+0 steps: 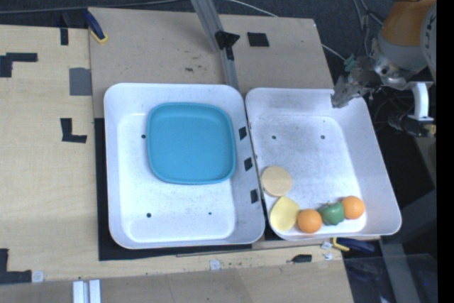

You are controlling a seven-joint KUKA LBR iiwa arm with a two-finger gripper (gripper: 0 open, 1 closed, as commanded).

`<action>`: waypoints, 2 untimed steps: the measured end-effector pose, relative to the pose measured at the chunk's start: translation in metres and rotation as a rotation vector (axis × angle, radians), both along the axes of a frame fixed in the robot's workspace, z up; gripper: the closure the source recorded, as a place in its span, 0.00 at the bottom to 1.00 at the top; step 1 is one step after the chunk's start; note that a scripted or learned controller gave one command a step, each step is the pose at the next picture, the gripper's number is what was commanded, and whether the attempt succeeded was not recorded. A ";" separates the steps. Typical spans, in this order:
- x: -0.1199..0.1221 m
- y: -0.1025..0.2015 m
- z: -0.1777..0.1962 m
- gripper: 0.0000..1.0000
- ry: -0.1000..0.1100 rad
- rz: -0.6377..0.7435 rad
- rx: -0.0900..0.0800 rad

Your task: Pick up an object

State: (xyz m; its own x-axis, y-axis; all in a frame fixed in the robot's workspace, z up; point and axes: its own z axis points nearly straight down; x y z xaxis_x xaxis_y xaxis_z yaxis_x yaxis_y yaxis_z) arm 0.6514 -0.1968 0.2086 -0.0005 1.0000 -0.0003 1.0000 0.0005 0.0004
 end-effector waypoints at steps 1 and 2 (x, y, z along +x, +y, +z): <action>0.002 0.050 -0.008 1.00 0.001 0.003 0.001; -0.005 0.101 -0.008 1.00 0.001 0.003 0.001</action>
State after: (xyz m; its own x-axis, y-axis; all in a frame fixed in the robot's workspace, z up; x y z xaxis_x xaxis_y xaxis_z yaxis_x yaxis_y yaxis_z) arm 0.6465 -0.0953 0.2008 -0.0039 1.0000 0.0009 1.0000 0.0039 -0.0002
